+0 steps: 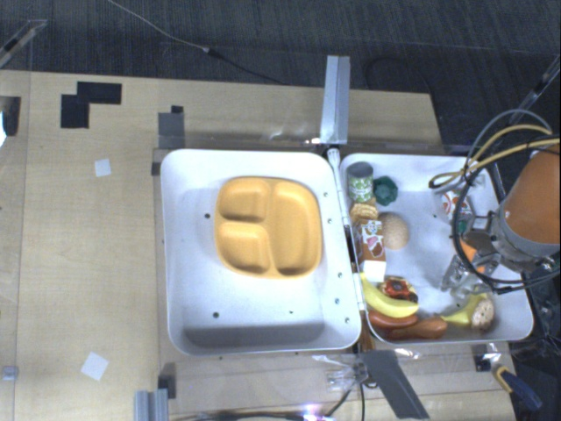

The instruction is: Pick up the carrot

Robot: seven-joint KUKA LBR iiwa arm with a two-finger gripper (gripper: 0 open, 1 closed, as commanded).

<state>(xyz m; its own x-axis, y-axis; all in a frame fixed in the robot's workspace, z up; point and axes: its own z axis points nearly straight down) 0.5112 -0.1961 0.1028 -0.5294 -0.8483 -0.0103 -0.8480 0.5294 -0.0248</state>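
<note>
A small orange piece that looks like the carrot (470,254) lies near the right side of the right bin (421,169), mostly covered by the arm's wrist. My gripper (459,276) hangs low over that spot, directly on or just in front of the carrot. The grey arm with its orange band (533,202) comes in from the right edge, with yellow cables looping above it. Whether anything is held is hidden by the wrist.
The right bin also holds a green can (360,182), a dark green item (384,189), a tan ball (395,232), a banana (389,301), a sausage (408,326) and a peeled banana piece (472,310). A yellow divided tray (267,226) sits in the left bin (188,261).
</note>
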